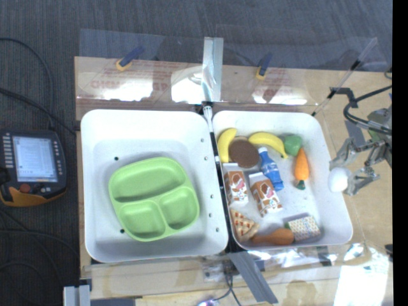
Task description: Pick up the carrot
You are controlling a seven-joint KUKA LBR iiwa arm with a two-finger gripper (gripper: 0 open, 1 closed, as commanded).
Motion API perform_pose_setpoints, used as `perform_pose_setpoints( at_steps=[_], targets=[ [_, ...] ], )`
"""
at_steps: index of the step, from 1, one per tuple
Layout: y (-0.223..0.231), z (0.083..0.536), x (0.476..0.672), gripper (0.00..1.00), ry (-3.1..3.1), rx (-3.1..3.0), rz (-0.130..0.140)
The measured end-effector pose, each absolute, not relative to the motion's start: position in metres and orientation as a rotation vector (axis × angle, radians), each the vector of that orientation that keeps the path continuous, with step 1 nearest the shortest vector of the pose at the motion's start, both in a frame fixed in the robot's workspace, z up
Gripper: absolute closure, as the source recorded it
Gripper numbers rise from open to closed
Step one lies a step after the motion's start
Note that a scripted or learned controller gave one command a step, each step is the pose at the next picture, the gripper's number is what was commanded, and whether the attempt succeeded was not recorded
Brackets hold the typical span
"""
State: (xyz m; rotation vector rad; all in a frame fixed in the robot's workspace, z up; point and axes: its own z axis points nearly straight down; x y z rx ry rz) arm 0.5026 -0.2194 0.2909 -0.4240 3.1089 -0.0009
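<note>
The carrot (301, 165) is orange with a small green stub at its near end. It lies on the floor of the right bin (331, 199), close to that bin's right wall, just below a green round item (292, 145). My gripper (359, 166) is outside the bin, over the bench to the right of the bin's right wall and about level with the carrot. A white rounded object (338, 180) sits beside it at the bin's rim. Nothing is seen in the gripper.
The right bin also holds two bananas (268, 142), a brown cookie (243, 152), a blue bottle (270, 169), two small cartons (264, 195), a pizza slice (242, 223), a sausage (274, 237) and a patterned box (303, 227). A green divided plate (153, 197) lies in the left bin (95, 145).
</note>
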Motion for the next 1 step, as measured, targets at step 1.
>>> perform_pose_setpoints(
  at_steps=[1],
  targets=[
    [-0.2225,0.3106,0.5027,1.00,2.982,-0.976,-0.001]
  ],
)
